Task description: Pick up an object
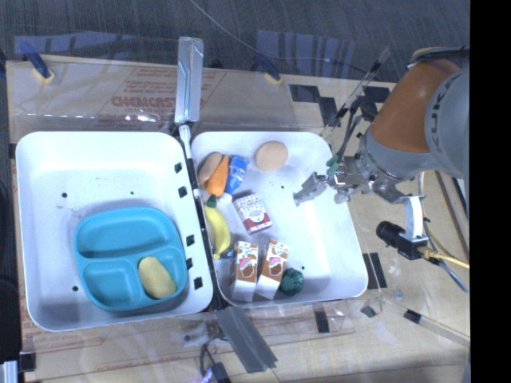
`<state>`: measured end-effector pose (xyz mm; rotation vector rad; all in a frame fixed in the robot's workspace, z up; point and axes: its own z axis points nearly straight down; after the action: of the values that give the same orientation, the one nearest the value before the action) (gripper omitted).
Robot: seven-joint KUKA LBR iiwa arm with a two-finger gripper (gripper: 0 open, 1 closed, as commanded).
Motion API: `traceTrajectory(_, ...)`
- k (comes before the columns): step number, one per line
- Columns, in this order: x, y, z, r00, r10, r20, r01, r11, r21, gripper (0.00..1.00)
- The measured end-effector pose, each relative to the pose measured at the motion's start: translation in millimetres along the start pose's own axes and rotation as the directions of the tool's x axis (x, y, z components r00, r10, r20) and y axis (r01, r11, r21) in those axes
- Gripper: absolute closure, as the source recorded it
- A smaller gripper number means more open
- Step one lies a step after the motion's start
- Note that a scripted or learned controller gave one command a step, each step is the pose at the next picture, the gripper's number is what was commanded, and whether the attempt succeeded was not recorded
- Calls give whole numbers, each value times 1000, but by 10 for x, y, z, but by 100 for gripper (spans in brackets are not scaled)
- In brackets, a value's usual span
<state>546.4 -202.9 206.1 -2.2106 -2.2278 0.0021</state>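
A wooden bench, seen from above at a slant, carries two shallow white bins side by side, with dark carpet beyond. The left bin [40,214] holds a blue divided tray [120,242] with a yellow potato-like object [157,277] in its near right compartment. The right bin [335,250] holds the pickable things, crowded toward its left wall: a round beige object [271,155] near the far edge, an orange carrot-like piece [214,174] touching a blue item [235,174], a banana [217,228] along the wall, a small red and white carton [252,212], two juice cartons [259,268] standing together at the near edge, and a dark green lump [292,281] just beside them. The grey arm with its orange band reaches in from the right, and its gripper [315,188] hangs over the bare right part of this bin, holding nothing; whether it is spread or closed cannot be told. To do this well, choose a thing standing apart, likely the beige one or the red carton, centre directly above it, then descend straight so neighbours are not nudged
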Motion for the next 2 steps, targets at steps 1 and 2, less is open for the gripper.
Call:
traceTrajectory(1, 576, -151, 1144, 996, -94, 0, 94, 996, -2, 0)
traceTrajectory(2, 650, -511, 1150, 914, -406, 0, 406, 914, -1, 0)
